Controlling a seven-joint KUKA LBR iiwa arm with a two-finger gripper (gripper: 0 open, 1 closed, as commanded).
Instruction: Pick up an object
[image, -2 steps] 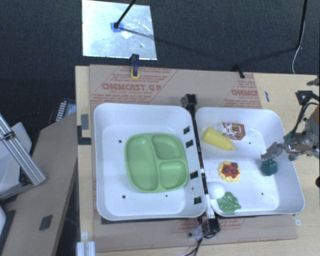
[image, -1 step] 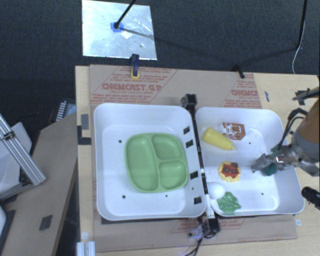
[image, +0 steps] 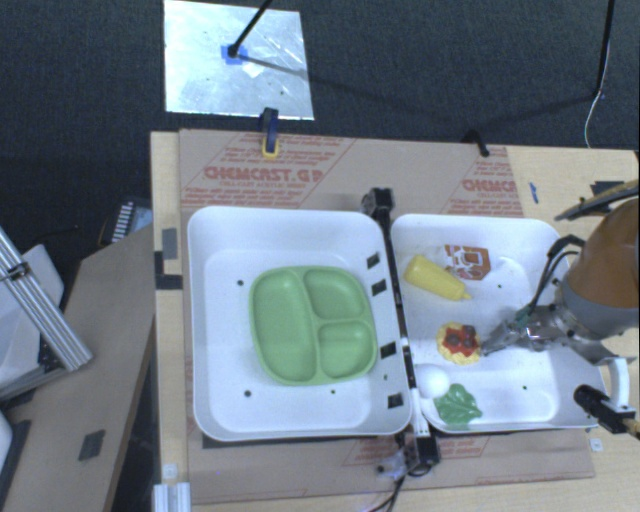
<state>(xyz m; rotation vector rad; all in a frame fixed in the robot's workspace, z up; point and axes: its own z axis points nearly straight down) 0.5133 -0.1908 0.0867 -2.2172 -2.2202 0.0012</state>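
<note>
The right bin (image: 520, 400) holds several small toy foods. A yellow piece (image: 436, 278) lies at its upper left, with an orange-and-white piece (image: 467, 261) just behind it. A red-and-yellow piece (image: 459, 342) sits left of centre. A white round piece (image: 433, 381) and a green leafy piece (image: 458, 404) rest near the front left corner. My gripper (image: 497, 340) reaches in low from the right, its tip just to the right of the red-and-yellow piece and close to touching it. Nothing shows between its tips.
The left bin (image: 220, 400) carries a green divided plate (image: 308, 325) at its centre. A black divider with clips (image: 392, 300) runs between the two bins. The arm's orange band (image: 610, 270) hangs over the right bin's right side.
</note>
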